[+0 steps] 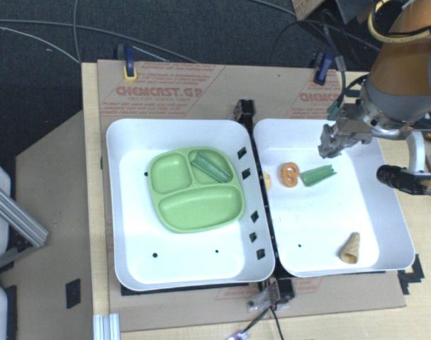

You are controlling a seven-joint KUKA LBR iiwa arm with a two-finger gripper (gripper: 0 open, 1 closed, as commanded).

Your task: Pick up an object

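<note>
My gripper (330, 149) hangs over the back of the right bin (311, 261), just above and behind a flat green piece (317, 176). Left of that piece lies an orange ring-shaped object (290, 174). A tan cone-shaped object (351, 247) rests near the bin's front right corner. A small yellowish bit (267, 182) sits against the bin's left wall. The grey arm with its orange band comes in from the upper right.
The left bin (130, 253) holds a green divided plate (195, 190) with a green strip (213, 166) in its back right compartment. Black clips (244, 110) join the bins along the middle. Blue clamps (130, 57) stand at the board's back edge.
</note>
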